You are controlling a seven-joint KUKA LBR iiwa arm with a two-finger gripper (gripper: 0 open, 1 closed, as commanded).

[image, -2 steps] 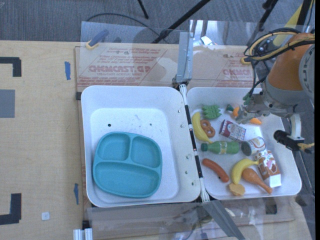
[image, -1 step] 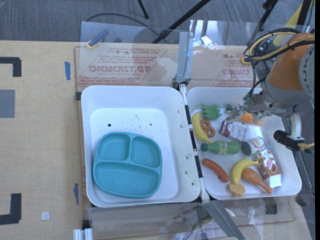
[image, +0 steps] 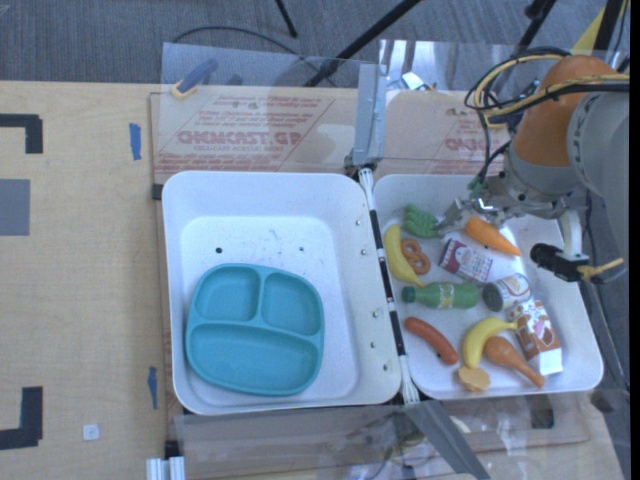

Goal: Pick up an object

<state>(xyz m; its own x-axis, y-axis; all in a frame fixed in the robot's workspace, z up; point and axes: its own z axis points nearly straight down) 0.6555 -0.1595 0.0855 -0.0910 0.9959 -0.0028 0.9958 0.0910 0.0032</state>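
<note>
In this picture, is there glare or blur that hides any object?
Camera view: lighting is even and soft, with faint shadows inside the left bin; the clear sheet behind the bins reflects some light; the toy food in the right bin looks slightly soft, yet recognisable.

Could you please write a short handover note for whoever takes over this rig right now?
Gripper: low over the right bin's far edge, beside the carrot; finger state unclear, nothing seen held.
Right bin: toy foods, including two bananas, a green bottle and a sausage.
Left bin: a teal divided plate.
Done: nothing lifted.
Left: pick up one object.
</note>
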